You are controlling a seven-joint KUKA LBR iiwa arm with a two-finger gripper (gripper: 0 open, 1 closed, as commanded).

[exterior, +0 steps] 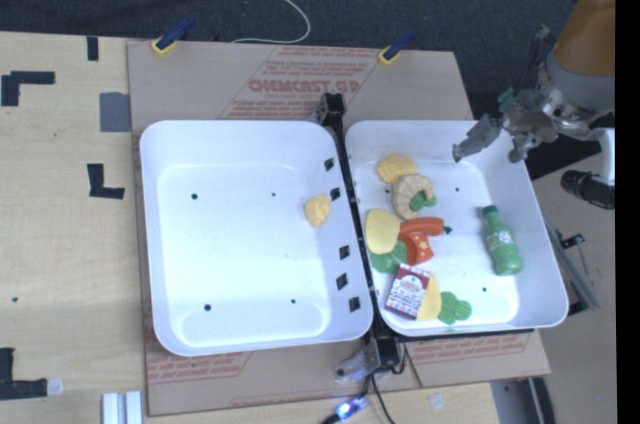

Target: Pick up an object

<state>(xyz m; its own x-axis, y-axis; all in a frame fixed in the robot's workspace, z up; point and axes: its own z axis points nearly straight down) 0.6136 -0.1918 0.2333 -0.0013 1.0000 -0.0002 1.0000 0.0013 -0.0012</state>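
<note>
A: We're looking at the tool (492, 134) hanging above the far right corner of the right bin (530, 202). Its two fingers look spread apart, with nothing between them, so we call it released and empty.

B: Agreed. And the nearest candidate for us is the green bottle (499, 239), lying in the bin just below the tool in the frame, toward the bench's front edge. Its long axis runs roughly front to back, cap end pointing back up toward the tool.

A: So we'd judge the coming move as a short drop forward and down, fingers closing across the bottle's narrow width.

B: Further off from the tool, leftward, we've got the heap: a yellow piece (396, 169), a beige ring-shaped piece (412, 193), a round yellow piece (382, 231), a red piece (420, 228), and a small red-and-white packet (407, 292) beside something green (455, 308).

A: That pile is crowded, things touching. We'd rate it harder than the bottle, which lies apart.

B: Farthest out, a small yellow object (317, 209) sits in the left bin (200, 137) near the divider.

A: Any writing? The cardboard sheet (250, 77) beyond the bins carries red print; we read something like "CHEMCAST GP". The packet's label is too small for us to read.
</note>
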